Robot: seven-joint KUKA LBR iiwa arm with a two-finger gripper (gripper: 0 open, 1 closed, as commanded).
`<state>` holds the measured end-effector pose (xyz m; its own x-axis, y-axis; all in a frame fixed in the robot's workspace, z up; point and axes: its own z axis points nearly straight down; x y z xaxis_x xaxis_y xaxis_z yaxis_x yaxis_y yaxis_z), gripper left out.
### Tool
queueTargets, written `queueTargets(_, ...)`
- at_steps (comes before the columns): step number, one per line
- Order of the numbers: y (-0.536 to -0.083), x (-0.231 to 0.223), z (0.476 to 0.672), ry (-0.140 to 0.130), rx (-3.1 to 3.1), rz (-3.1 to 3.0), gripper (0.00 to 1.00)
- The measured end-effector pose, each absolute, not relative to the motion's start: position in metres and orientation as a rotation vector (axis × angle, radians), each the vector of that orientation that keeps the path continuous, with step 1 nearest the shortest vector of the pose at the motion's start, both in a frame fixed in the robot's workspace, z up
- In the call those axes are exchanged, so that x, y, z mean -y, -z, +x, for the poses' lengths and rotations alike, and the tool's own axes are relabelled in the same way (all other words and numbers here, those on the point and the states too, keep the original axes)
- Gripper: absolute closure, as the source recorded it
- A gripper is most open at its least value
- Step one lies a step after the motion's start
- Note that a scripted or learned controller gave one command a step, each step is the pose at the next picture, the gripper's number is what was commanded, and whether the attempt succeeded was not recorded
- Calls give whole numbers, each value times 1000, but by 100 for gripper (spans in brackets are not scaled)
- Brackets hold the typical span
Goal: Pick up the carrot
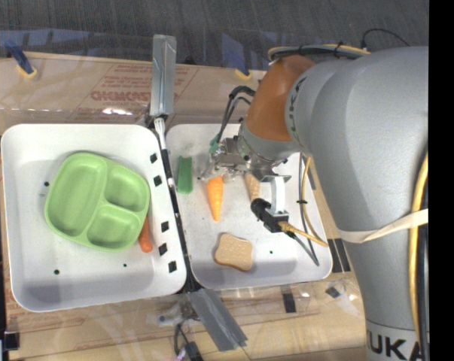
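Observation:
An orange carrot (214,198) lies in the right bin (302,265), its thick end toward the back and its tip pointing to the front. My gripper (222,164) hangs just behind and above the thick end, close to it; whether they touch I cannot tell. The grey arm with its orange band (275,107) reaches in from the right and covers the back right part of this bin.
In the right bin a green stick (184,174) lies left of the carrot, a tan cone (253,185) right of it, and a bread slice (234,252) at the front. The left bin (23,277) holds a green divided plate (97,199) with a small orange piece (145,237) at its right edge.

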<state>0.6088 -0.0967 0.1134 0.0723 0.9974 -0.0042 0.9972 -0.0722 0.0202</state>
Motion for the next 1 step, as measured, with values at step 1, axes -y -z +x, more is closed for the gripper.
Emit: queueTargets(1, -192, 8, 655, 0, -2396, 2032, 100)
